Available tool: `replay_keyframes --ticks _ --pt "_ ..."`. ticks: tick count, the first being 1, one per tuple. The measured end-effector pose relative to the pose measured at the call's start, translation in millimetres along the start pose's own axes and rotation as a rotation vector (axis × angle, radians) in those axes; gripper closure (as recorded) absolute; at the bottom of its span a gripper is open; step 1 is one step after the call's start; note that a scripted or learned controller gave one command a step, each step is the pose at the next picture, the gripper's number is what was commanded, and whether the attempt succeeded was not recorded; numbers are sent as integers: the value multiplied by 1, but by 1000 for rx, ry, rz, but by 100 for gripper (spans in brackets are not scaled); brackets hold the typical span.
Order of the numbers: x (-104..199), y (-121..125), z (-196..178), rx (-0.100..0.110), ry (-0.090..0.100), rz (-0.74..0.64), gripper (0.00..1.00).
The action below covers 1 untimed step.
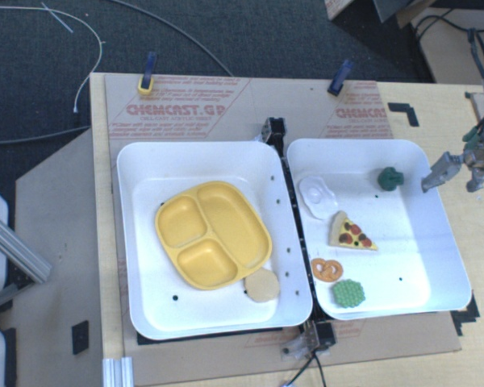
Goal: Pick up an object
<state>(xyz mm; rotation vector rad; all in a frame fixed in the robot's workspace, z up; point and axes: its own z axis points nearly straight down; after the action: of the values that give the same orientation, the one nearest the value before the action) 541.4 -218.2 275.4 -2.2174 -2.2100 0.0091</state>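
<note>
The right bin [436, 240] holds a dark green toy [390, 178] at its far side. Near its middle lies a pizza slice [352, 234], with a pretzel [327, 269] and a light green bumpy ball [349, 293] at the near left. A pale white piece [315, 193] lies by the left wall. My gripper [456, 174] hangs over the right bin's far right rim, right of the dark green toy. Its two grey fingers stand apart, open, with nothing between them.
The left bin [137, 216] carries a yellow divided plate [214, 234] and a beige round disc [263, 285] at the plate's near right corner. Blue clamps [148, 74] hold the cardboard base at the back. Black brackets join the bins.
</note>
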Motion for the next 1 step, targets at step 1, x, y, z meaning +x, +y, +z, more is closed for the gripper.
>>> replay_keyframes --ticks 1 --pt "1 2 -6 -11 -3 -4 0"
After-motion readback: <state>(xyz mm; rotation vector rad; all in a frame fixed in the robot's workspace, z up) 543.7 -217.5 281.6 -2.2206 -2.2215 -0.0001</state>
